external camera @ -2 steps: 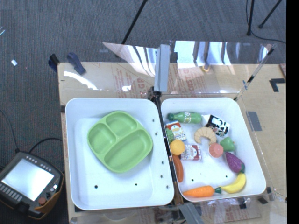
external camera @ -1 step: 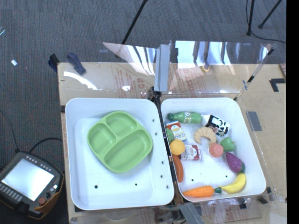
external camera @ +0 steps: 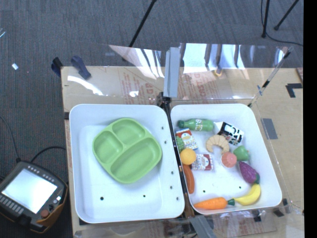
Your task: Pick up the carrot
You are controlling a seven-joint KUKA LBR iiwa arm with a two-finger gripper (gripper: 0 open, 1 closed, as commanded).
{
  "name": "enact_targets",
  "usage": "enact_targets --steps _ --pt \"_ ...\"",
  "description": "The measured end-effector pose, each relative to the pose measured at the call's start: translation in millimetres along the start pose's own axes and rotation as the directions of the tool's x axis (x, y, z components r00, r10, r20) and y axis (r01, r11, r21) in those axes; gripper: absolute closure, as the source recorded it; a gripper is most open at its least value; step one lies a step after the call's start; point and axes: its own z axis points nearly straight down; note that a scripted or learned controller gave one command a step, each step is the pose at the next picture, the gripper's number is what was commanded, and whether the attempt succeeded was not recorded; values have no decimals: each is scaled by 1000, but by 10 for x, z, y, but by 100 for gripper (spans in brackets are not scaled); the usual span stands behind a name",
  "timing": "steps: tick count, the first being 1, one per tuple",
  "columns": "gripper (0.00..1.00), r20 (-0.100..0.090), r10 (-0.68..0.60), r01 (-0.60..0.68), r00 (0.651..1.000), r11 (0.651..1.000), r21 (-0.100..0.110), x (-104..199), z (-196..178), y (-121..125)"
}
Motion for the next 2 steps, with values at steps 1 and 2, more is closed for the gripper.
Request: enact_targets --steps 1,2 --pt "100 1 -421 421 907 907 1 -41 -272 -216" --pt "100 15 -374 374 927 927 -16 -88 1357 -119"
